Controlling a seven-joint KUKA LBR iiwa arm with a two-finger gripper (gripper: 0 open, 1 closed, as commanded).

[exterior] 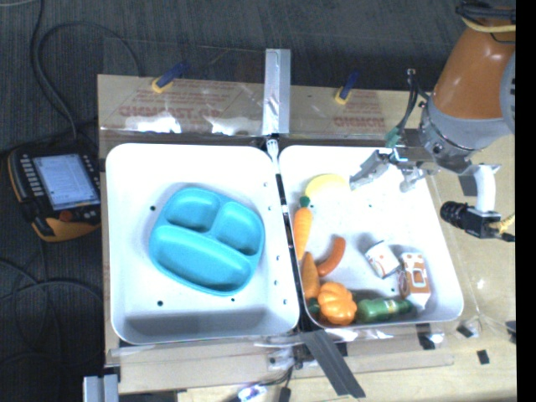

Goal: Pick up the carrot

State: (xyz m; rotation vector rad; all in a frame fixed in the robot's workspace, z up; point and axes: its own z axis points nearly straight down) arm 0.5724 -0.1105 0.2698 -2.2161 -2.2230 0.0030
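Observation:
The carrot [301,229] is orange with a small green top. It lies lengthwise along the left wall of the right bin [435,216], just below a yellow lemon [325,184]. My gripper [388,176] hangs over the back of the right bin, to the right of the lemon and well up and right of the carrot. Its two fingers are spread open with nothing between them.
Below the carrot lie a second orange vegetable [309,275], a red sausage [332,255], an orange pepper [337,303] and a green bottle [382,310]. Two small cartons [400,270] sit at the right. The left bin [126,224] holds a blue divided plate [207,239].

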